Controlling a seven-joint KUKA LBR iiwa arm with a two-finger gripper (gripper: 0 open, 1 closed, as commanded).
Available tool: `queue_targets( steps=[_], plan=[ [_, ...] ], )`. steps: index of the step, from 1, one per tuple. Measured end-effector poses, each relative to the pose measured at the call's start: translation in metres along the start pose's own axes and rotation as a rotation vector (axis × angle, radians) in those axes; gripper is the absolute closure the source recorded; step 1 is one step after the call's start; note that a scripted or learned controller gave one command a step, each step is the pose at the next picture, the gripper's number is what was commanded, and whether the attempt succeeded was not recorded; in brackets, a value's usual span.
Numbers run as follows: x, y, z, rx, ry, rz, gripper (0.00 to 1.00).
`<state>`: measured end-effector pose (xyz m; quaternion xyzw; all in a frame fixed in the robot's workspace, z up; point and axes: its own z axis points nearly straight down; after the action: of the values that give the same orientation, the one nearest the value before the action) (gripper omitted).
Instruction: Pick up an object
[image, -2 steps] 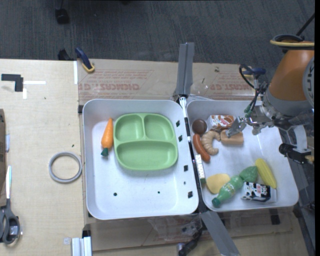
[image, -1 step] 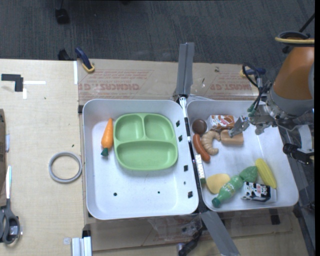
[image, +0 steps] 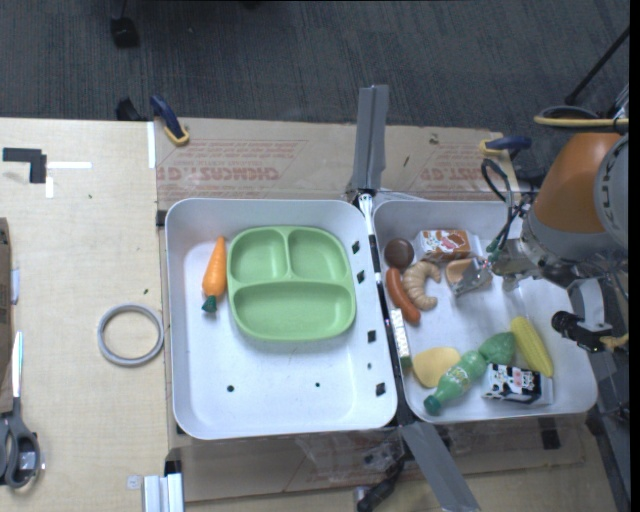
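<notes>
The end effector (image: 473, 277) hangs low in the right bin (image: 575, 400), just over the upper cluster of toys; whether it grips anything, I cannot tell. The croissant (image: 424, 283) lies just to its left, curved, long axis running up-down, beside the sausage (image: 402, 296).
</notes>
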<state>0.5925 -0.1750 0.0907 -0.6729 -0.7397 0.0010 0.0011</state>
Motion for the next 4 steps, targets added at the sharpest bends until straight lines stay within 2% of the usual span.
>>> queue_targets(
  steps=[1,2,3,4],
  plan=[
    [0.005,0.065,-0.003,0.006,-0.001,-0.153,0.00],
    [-0.005,0.022,-0.001,-0.001,-0.001,-0.159,0.00],
    [-0.002,-0.014,0.000,0.000,0.001,-0.037,0.00],
    [-0.042,0.045,-0.001,-0.003,0.007,-0.010,0.00]
  ],
)
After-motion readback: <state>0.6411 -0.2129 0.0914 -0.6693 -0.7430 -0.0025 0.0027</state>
